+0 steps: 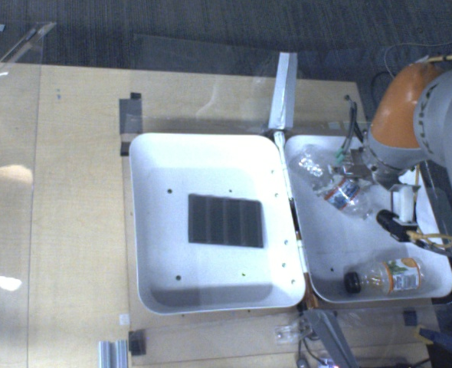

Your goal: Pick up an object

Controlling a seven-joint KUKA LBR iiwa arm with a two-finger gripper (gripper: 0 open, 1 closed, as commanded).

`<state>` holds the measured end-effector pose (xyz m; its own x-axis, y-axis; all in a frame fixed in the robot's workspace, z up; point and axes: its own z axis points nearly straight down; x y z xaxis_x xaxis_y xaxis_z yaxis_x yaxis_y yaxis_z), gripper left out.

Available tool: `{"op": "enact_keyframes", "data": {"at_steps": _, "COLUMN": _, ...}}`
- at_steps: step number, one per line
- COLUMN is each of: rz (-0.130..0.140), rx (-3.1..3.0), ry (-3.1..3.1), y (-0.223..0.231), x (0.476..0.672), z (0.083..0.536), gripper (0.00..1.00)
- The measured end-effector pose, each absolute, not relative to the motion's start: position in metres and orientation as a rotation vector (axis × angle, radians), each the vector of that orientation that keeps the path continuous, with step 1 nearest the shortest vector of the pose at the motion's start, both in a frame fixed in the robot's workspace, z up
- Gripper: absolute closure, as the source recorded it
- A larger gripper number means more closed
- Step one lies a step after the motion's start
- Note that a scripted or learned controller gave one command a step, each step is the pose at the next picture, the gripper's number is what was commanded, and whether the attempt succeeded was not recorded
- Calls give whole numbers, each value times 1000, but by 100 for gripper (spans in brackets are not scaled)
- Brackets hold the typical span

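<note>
in the right bin (pixel 325 261), at its far side, the gripper (pixel 356 172) hangs low over a crushed clear bottle (pixel 335 193). the bottle lies on the bin floor, stretched from the far left corner toward the middle, with a blue label on the end nearest the gripper. the gripper's tip overlaps that end from above. whether it is touching the bottle cannot be told, and whether it is set wide or narrow cannot be told either, since the wrist hides it.

the grey arm (pixel 448 121) comes in from the right, and its orange band (pixel 398 112) sits just beyond the bin's far right corner.

along the near wall of the same bin a second bottle (pixel 392 276) lies on its side, well apart from the gripper. its black cap points left, and its label shows orange and green.

the left bin (pixel 145 205) sits just beside the right one, their rims nearly touching. a dark ribbed mat (pixel 226 221) lies flat in the middle of its floor. both bins rest on the pale wooden bench (pixel 73 205).
</note>
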<state>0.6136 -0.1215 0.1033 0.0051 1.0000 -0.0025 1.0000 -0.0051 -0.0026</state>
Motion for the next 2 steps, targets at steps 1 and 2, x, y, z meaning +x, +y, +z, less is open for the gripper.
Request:
{"op": "enact_keyframes", "data": {"at_steps": 1, "rz": 6, "rx": -2227, "ry": -2216, "y": -121, "x": 614, "z": 103, "gripper": 0}}
{"op": "enact_keyframes", "data": {"at_steps": 2, "rz": 36, "rx": -2179, "ry": -2245, "y": -128, "x": 630, "z": 99, "gripper": 0}}
